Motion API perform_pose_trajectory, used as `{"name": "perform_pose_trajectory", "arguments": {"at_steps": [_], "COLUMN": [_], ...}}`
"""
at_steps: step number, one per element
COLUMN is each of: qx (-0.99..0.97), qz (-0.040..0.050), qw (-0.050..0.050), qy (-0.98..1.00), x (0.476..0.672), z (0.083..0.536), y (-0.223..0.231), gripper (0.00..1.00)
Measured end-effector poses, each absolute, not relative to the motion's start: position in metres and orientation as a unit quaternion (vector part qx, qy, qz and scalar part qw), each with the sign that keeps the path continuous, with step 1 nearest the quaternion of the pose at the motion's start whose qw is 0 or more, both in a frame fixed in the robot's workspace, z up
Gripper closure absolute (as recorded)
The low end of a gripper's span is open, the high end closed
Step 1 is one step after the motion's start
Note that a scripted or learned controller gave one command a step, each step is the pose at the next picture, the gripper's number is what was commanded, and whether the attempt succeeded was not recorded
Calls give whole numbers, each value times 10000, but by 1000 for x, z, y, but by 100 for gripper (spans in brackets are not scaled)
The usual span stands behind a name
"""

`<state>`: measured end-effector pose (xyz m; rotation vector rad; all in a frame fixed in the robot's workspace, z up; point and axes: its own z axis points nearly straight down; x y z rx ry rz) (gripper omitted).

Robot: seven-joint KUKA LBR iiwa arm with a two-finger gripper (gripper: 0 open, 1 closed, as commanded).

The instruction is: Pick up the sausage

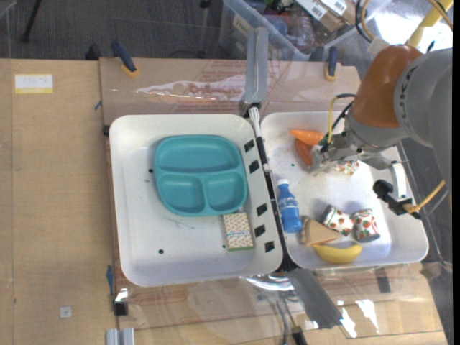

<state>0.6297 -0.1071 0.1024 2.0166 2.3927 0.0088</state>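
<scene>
Hovering low in right bin (413, 246), hand (325, 157) beside sausage (303, 153); finger state unclear.

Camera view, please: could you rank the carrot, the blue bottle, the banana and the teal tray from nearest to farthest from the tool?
From the tool:
1. Carrot, right bin, just beside it.
2. Blue bottle, right bin, by the divider.
3. Banana, right bin's near edge.
4. Teal tray, left bin.
</scene>
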Motion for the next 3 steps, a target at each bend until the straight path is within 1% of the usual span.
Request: {"name": "perform_pose_trajectory", "arguments": {"at_steps": [1, 2, 3], "qx": [6444, 6425, 6413], "qz": [32, -39, -28], "qw": [67, -31, 30], "qy": [7646, 7662, 7673], "x": [630, 665, 668], "z": [103, 89, 102], "y": [-107, -107, -107], "gripper": [0, 0, 100]}}
